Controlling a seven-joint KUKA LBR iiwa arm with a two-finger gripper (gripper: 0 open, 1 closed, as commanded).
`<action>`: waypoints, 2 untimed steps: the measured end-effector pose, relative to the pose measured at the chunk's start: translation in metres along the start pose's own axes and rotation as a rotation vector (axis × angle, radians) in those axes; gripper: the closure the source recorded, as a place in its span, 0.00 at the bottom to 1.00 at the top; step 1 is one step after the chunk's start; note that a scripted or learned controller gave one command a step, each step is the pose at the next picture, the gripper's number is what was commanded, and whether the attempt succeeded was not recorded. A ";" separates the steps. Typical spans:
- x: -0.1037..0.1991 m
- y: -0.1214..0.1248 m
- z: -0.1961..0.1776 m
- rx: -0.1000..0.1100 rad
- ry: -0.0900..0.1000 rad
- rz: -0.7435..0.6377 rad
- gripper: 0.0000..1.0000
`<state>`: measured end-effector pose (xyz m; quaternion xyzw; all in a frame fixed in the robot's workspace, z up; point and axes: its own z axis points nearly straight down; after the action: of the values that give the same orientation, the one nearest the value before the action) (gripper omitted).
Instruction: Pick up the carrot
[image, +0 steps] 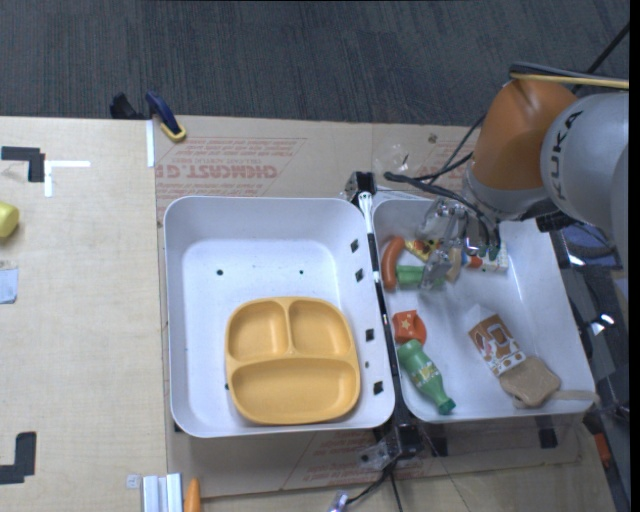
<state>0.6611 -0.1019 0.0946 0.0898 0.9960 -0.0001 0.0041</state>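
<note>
Carrot (390, 262) in right bin (560, 300), against its left wall, long axis running up-down, green top (410, 273) toward gripper. My gripper (440, 262) just right of it, nothing visibly pinched. Next I shift left over carrot.

Orange carrot (391, 262) (green-topped) lies in right bin (560, 300).

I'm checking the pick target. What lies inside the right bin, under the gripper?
Beneath the gripper in the right bin lies the orange carrot with its green top. The gripper covers the carrot's right part, so contact is unclear.
</note>
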 end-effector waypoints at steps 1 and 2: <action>0.041 0.052 -0.223 0.000 0.001 -0.067 0.00; 0.053 0.091 -0.098 -0.002 0.006 -0.213 0.00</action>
<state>0.6243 -0.0025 0.1917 -0.0165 0.9999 0.0007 0.0012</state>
